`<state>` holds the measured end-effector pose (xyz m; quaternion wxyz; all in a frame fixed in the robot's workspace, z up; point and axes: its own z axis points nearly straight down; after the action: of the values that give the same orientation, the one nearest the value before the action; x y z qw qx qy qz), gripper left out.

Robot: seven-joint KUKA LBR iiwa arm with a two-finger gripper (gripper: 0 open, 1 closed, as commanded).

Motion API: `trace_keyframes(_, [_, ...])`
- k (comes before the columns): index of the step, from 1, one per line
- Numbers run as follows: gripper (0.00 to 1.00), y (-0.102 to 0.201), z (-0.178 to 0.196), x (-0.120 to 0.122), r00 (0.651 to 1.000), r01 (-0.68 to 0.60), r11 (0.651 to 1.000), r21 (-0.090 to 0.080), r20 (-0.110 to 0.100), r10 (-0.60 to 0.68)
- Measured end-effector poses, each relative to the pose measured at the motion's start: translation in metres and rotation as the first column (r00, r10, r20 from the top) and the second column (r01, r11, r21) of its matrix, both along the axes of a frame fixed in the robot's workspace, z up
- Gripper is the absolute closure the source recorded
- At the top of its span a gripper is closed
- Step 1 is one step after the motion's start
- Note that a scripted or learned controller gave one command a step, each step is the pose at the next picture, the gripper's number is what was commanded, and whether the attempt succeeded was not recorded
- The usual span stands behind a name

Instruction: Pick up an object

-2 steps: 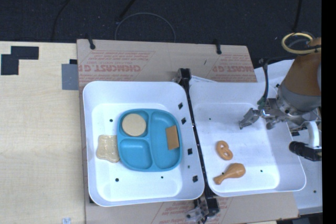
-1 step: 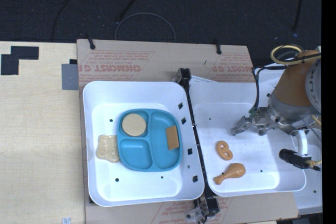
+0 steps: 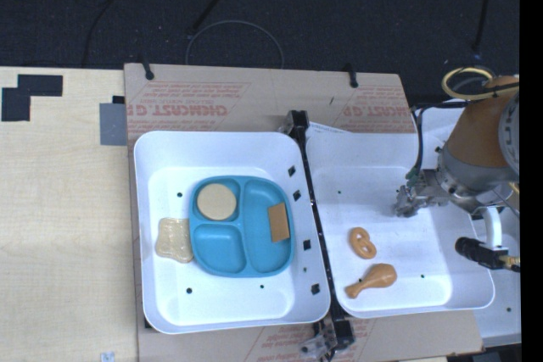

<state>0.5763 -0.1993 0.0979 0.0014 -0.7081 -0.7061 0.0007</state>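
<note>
Found the gripper (image 3: 410, 203) low over the right bin (image 3: 365, 174), toward that bin's right side, at the end of the grey arm (image 3: 475, 169) reaching in from the right. Could not tell whether it was spread apart or drawn together, and saw nothing clamped in it. Noted a small pretzel (image 3: 362, 242) lying flat on the bin floor, left of the gripper and a little lower in the view, near but apart from it, with bare white floor between the two. Judged its long axis to run from upper left to lower right. Spotted a toy drumstick (image 3: 373, 278) just below the pretzel, near it but not touching, and farther from the gripper. Saw it lying on its side, long axis slanted, thin bone end pointing lower left and away from the gripper, fat end toward upper right. Made out the left bin (image 3: 170, 169) well to the gripper's left, past the raised rims where the bins meet. Counted there a blue divided tray (image 3: 225, 254) holding a round cracker (image 3: 215, 201) in its upper left section and a brown slab (image 3: 278, 222) in its right section. Also saw a pale slice (image 3: 174, 239) on the bin floor against the tray's far left edge. Saw brown cardboard (image 3: 254, 97) under both bins.
</note>
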Motion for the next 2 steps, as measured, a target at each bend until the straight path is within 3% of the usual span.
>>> trace_keyframes(2, [1.00, 0.000, 0.109, 0.015, 1.000, -0.005, 1.000, -0.002, 0.006, 0.005])
